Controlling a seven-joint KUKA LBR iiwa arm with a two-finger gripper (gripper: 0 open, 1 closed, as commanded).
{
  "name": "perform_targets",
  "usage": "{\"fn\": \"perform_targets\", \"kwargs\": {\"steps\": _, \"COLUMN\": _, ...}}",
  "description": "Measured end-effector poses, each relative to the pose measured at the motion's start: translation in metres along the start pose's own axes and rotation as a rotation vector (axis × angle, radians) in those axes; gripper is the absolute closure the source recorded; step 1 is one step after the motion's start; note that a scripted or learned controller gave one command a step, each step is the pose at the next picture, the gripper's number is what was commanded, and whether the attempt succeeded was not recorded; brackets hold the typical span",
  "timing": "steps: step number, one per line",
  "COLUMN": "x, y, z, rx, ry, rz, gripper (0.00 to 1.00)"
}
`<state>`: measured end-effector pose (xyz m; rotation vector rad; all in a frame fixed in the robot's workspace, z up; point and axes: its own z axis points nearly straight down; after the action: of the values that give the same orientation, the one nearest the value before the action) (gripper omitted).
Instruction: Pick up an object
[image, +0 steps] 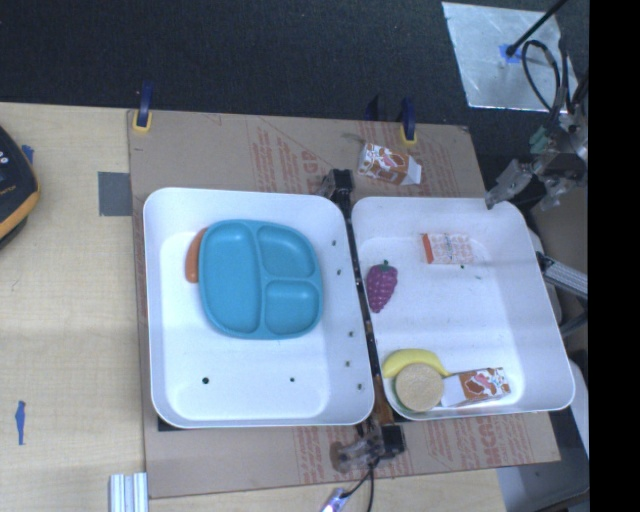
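The right bin (520, 300) holds a purple bunch of grapes (381, 285) near its left wall and a small white and orange packet (447, 248) toward the back. In its front left corner lie a yellow banana (410, 360), a round tan bun (418, 388) and a red and white packet (484, 383). The left bin (250, 395) holds a blue divided plate (262, 279) with an orange item (191, 258) peeking out at its left edge. My gripper (522, 177) hangs beyond the right bin's back right corner, away from every object.
Another snack packet (388, 165) lies on the cardboard behind the bins. Blue clamps (407, 118) pin the cardboard's back edge. A yellow and black device (14, 190) sits at the far left of the bench. Cables (545, 60) hang at the top right.
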<state>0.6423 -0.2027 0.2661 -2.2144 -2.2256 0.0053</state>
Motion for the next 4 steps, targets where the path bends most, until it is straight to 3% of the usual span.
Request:
{"fn": "perform_targets", "kwargs": {"steps": 1, "x": 0.017, "y": -0.06, "z": 0.169, "rx": 0.003, "ry": 0.001, "rz": -0.001, "gripper": 0.0}}
{"fn": "perform_targets", "kwargs": {"steps": 2, "x": 0.044, "y": 0.01, "z": 0.165, "rx": -0.003, "ry": 0.002, "rz": 0.001, "gripper": 0.0}}
{"fn": "perform_targets", "kwargs": {"steps": 3, "x": 0.042, "y": 0.011, "z": 0.154, "rx": -0.003, "ry": 0.001, "rz": -0.002, "gripper": 1.0}}
{"fn": "perform_targets", "kwargs": {"steps": 4, "x": 0.108, "y": 0.01, "z": 0.098, "rx": -0.003, "ry": 0.002, "rz": 0.001, "gripper": 1.0}}
